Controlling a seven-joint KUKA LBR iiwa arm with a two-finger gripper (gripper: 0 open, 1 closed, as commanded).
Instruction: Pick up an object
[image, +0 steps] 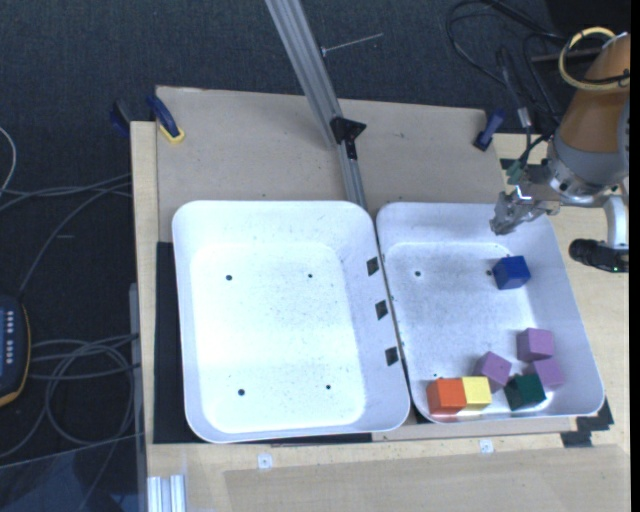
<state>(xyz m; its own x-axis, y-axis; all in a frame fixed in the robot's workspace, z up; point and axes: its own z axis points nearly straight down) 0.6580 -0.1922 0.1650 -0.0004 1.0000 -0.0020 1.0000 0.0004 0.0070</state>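
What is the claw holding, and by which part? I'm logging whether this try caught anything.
Nothing that can be seen. The claw hangs over the right bin's far edge, above the blue block, which lies apart on the bin floor.

2 bins side by side on the bench (420, 470), left bin (200, 300) beside right bin (400, 250), lone block (511, 272) sat toward right bin's far right, 6 blocks (497, 380) clustered in its near-right corner, gripper (508, 215) hung over far-right rim, behind lone block
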